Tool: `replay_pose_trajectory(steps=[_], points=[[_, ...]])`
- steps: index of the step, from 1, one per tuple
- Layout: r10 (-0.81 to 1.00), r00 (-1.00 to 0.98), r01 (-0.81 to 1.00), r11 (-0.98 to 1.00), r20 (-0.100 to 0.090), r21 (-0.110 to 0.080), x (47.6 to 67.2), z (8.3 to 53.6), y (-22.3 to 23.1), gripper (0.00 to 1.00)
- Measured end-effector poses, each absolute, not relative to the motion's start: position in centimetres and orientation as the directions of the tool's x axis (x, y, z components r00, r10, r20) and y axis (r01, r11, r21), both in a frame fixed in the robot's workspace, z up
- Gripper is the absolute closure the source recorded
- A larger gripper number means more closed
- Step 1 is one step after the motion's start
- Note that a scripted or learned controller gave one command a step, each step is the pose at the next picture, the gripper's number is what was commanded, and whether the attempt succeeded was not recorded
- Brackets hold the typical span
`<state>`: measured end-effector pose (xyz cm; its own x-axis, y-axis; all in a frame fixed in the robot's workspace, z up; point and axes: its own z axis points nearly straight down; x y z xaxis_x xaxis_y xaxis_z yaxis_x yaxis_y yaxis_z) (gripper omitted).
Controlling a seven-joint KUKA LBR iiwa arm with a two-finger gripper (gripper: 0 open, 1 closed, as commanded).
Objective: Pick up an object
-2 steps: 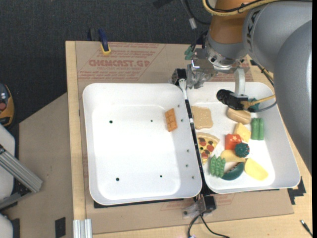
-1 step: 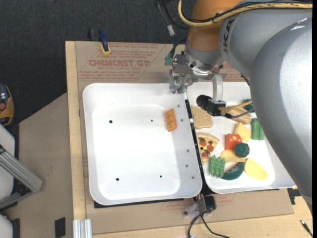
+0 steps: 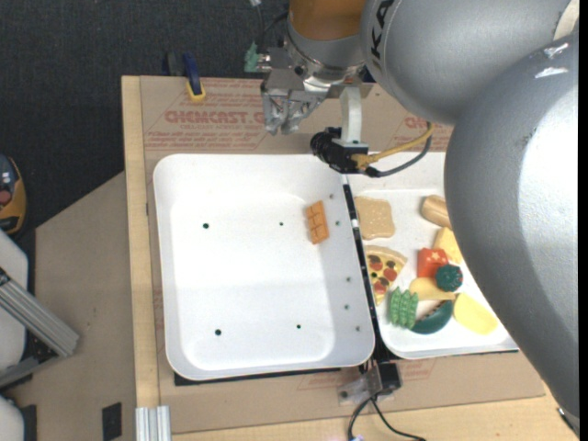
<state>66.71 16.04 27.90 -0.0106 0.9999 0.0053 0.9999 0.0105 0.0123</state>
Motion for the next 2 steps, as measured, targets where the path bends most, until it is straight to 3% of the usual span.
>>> replay_pose_trajectory(steps=[1, 2], points=[[1.000, -0.006, 1.000, 0.006, 0.000, -0.010, 62.7, 21.1, 20.7, 1.00], [1.000, -0.003, 1.000, 0.003, -0.002, -0.012, 58.7, 13.5, 22.6, 1.00]])
